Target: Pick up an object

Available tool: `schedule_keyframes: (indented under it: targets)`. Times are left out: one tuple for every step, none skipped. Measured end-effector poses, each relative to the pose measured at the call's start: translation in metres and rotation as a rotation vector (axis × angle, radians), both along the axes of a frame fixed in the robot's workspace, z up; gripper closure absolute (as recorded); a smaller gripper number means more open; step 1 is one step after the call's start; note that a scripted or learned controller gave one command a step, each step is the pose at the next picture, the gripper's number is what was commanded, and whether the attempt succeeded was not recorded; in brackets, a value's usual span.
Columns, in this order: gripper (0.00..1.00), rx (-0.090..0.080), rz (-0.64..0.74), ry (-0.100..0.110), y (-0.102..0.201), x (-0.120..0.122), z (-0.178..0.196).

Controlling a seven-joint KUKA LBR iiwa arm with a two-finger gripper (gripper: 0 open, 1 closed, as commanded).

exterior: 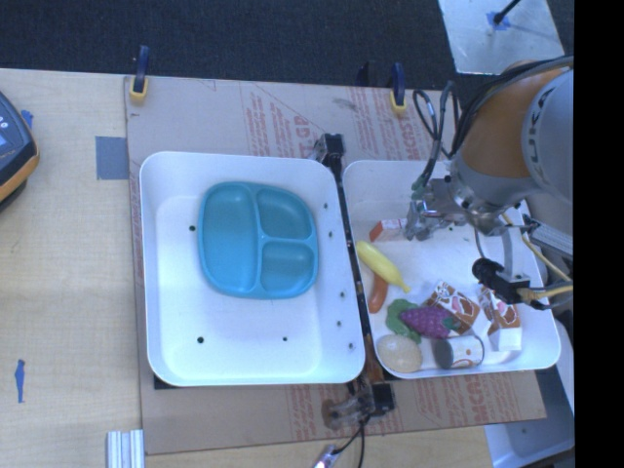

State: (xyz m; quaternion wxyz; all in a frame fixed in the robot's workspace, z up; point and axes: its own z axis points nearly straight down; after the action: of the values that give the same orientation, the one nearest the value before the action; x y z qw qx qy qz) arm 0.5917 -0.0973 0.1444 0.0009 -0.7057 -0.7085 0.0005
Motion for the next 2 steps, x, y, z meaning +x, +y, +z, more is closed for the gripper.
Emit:
schedule_keyframes:
  targets:
    - [1.0,-0.001,0.0,0.002,0.023,-0.075,0.047]
    - [1.0,0.0,-0.001,0.0,0.032,-0.004,0.074]
